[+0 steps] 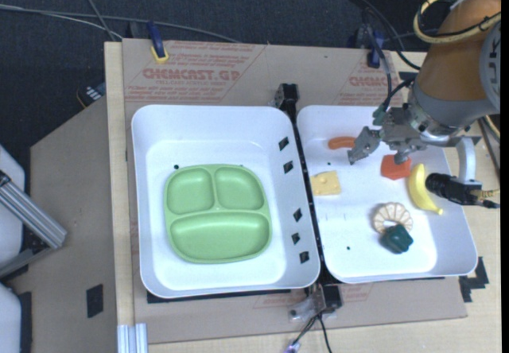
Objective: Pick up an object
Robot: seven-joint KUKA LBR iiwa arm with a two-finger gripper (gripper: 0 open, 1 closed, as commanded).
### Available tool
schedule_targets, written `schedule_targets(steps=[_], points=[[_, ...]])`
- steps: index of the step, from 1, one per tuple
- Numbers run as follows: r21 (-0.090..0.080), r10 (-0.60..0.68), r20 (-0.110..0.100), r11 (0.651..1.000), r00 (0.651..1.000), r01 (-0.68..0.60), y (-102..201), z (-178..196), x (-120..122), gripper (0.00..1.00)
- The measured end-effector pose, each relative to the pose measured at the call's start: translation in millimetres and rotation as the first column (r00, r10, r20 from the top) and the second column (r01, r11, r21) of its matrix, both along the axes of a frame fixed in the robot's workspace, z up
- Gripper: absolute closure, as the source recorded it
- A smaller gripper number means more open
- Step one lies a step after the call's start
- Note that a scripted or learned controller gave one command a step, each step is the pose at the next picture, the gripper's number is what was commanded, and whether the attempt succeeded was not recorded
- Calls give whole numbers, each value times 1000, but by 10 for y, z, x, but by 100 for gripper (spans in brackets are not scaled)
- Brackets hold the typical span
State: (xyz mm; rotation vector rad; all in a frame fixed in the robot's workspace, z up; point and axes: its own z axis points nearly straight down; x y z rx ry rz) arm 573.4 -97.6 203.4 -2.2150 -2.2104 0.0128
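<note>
Starting far to the gripper's left: a left bin (143,184) bearing a green divided plate (217,212), lying flat and well apart from the gripper (380,151), probably too broad and low to pinch and so an unlikely target.

Moving into the right bin (350,264): a yellow wedge (324,183) below and to the left of the gripper, near but not touching. Closer in, a short orange stick (342,142), maybe a toy carrot, lying flat just beside the left finger's tip.

Hanging low over the right bin's upper half with fingers spread and nothing pinched between them. Judging from that pose, set for a descent onto one of the small pieces scattered loose there, each apart from its neighbours and so open to a grasp.

Just below and right of the gripper, a red-orange block (394,168), partly tucked under the right finger; hard to say whether touching or merely overlapped from this slant. Likeliest objects for the pick: this block or the orange stick.

Further below the gripper, a tan fluted piece (391,215) pressed against a dark green lump (398,241); too small to name for sure. Down and to the right, a banana (421,188) near the bin's right wall, its lower end crossed by a black fitting.

Looming above and to the right, the arm (465,65), cut off by the frame edge and hiding the bin's upper right corner, along with whatever may lie there.
</note>
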Motion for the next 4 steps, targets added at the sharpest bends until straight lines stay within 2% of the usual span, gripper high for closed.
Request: schedule_targets(steps=[1,2,3,4], points=[[-1,3,13,1000,1000,-3,1,64,29,0],[-1,1,9,1000,1000,-1,-51,-373,19,0],[-1,1,7,1000,1000,-1,-55,-1001,-25,0],[2,3,16,1000,1000,-3,-39,-1140,3,0]])
